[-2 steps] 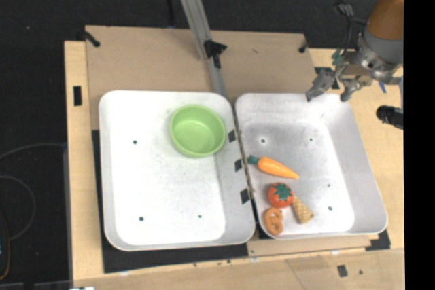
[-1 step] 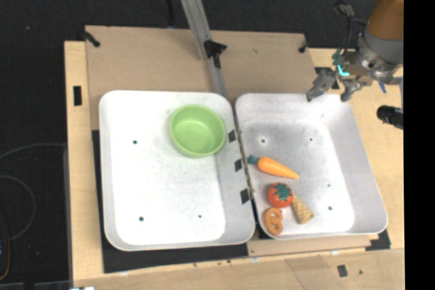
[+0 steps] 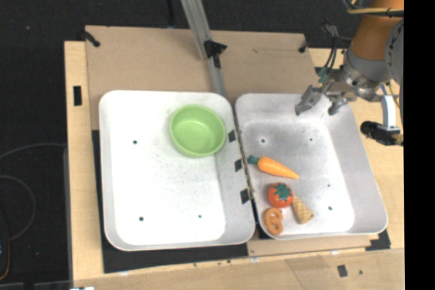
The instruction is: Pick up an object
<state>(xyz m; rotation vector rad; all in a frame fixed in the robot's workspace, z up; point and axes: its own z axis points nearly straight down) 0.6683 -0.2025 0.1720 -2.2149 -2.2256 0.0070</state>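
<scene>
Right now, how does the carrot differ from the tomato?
The carrot is long, tapered and orange, lying on its side; the tomato is round and red. The carrot lies nearer the middle of the right bin; the tomato sits closer to its near edge. Both have green tops and share that bin.

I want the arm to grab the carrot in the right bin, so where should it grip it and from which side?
Grip the carrot across its thick middle, coming straight down from above. It lies flat and apart from the tomato, with fingers closing across its narrow width. The gripper hangs open over the bin's far edge.
</scene>
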